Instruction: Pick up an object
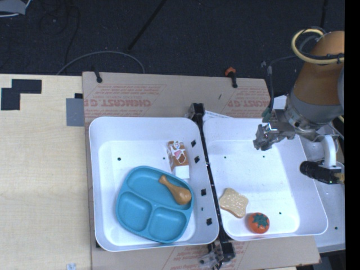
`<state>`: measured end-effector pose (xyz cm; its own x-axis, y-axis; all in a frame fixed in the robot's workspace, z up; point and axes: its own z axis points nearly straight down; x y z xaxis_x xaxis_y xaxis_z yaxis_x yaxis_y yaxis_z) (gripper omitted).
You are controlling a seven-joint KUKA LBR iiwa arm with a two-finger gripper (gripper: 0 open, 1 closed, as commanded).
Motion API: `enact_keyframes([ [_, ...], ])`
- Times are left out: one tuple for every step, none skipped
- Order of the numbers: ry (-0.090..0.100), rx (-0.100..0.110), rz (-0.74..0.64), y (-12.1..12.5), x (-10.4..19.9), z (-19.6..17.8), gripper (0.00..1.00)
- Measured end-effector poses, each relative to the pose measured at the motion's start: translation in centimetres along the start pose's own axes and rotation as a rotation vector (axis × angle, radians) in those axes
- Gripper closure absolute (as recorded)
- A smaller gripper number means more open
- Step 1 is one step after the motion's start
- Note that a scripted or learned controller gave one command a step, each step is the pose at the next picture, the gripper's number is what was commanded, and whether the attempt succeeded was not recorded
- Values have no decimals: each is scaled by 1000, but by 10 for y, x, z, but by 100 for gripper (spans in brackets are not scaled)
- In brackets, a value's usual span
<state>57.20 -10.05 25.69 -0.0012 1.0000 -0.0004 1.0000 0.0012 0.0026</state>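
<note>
In the right bin [315, 218] lie a slice of toast [233, 202] near the divider and a red tomato [258, 223] at the front. The left bin [104, 151] holds a blue divided plate [147, 215] with a brown chicken drumstick [176, 189] resting on its upper right part. A small brown and white packet [178, 153] lies just behind the plate. My gripper [262, 140] hangs over the back of the right bin, well behind the toast and tomato. Nothing shows between its fingers.
A black divider rail [205, 173] runs between the two bins. Cardboard [157, 97] lies under the bins, with a wooden bench top [39, 173] on the left. A black fitting [320, 172] sits at the right bin's right rim.
</note>
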Motion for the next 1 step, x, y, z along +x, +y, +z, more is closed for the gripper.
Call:
enact_keyframes([
  [2,7,-2,11,52,17,100],
])
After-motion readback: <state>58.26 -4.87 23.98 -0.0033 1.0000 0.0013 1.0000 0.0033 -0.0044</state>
